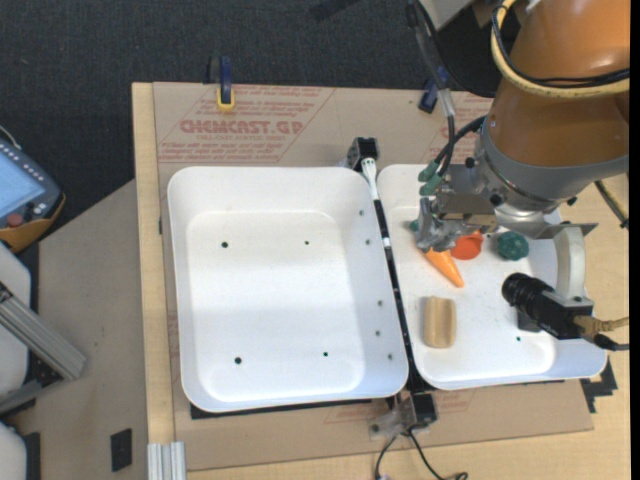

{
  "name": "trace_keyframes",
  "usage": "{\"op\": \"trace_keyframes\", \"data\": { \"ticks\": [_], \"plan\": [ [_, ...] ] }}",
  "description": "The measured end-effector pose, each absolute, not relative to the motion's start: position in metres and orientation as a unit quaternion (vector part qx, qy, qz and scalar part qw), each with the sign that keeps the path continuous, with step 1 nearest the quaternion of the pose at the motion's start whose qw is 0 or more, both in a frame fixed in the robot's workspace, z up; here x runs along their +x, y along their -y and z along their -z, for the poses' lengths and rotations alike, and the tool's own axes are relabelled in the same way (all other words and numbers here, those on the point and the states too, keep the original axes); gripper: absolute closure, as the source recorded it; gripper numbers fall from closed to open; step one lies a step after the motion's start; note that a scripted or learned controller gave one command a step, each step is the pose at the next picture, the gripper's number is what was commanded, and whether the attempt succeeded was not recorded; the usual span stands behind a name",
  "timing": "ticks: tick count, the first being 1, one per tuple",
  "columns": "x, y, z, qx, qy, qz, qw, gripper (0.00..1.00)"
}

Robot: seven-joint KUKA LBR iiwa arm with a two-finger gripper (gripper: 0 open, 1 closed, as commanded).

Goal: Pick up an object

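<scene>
My pincer (432, 236) is down in the right bin (480, 366), in its far-left part, close to the wall shared with the left bin (270, 288). Cannot tell if the pincer is open or closed; the wrist hides most of it from above. Nothing visibly gripped.

Orange carrot-shaped piece (446, 267) lies on the bin floor just beside the pincer tip on the near side, pointed end toward the near right. Touching the pincer or not: cannot tell. Red-orange piece (469, 247) is just right of the pincer, partly under my wrist. Green piece (513, 244) is further right, near the red-orange one. Tan block (438, 322) lies nearer the camera, apart from the carrot piece, in the bin's near-left part.

Left bin is white with small dark dots on its floor. Both bins sit side by side on the brown table (250, 123), which has red lettering. Blue clamp (225, 80) on the table's far edge.
</scene>
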State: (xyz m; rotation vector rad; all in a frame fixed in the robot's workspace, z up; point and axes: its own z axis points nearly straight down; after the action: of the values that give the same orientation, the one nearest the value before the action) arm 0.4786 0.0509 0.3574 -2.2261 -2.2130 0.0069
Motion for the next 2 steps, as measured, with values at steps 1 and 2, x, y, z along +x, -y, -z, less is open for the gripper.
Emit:
{"op": "trace_keyframes", "data": {
  "ticks": [1,2],
  "plan": [
    [0.48,-0.096,-0.428,-0.705,0.709,0.0046,-0.002,1.0],
    [0.479,-0.112,-0.427,-0.706,0.708,0.0011,-0.001,1.0]
  ]
}}
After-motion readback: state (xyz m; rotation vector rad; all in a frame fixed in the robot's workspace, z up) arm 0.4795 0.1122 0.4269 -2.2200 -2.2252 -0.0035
